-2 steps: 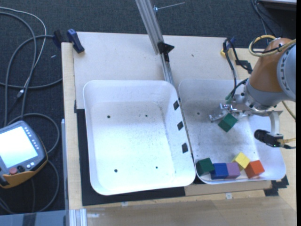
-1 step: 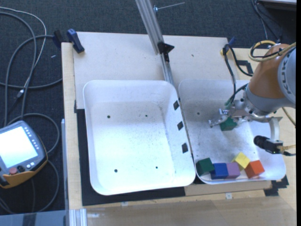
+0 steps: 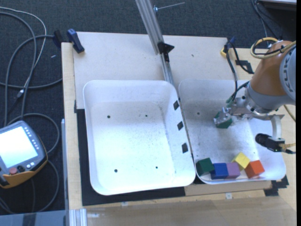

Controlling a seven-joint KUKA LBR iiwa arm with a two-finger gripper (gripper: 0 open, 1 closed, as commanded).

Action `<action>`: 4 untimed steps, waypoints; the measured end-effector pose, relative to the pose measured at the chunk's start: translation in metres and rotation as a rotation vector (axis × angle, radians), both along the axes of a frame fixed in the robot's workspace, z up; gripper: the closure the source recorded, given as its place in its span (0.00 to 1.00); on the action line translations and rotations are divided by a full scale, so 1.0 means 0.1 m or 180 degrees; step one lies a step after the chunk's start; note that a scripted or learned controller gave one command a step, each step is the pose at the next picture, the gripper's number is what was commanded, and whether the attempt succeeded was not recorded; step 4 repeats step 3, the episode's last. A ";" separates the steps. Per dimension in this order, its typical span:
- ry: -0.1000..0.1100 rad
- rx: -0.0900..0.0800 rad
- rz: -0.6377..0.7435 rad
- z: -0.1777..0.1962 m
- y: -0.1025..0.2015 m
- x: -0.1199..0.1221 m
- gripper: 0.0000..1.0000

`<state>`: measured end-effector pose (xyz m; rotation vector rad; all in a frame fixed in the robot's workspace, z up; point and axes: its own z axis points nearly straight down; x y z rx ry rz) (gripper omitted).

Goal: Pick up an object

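My gripper hangs over the middle of the right bin, reaching in from the right. A small dark green block sits between its fingertips, and the fingers are shut on it. Along the bin's front wall lie a row of blocks: a green cube, a blue one, a purple one, a yellow one and an orange one.
The left bin stands beside the right one, with black clips on the shared wall. A slanted metal rail crosses the bench behind the bins. A teach pendant and cables lie on the floor at left.
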<state>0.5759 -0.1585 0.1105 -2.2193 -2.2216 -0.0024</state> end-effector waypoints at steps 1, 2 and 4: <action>-0.0008 0.0001 0.0019 0.30 0.57 0.02 1.00; -0.0017 0.0005 0.0029 0.93 1.36 -0.09 1.00; 0.0018 0.0008 0.0027 0.89 2.26 -0.45 1.00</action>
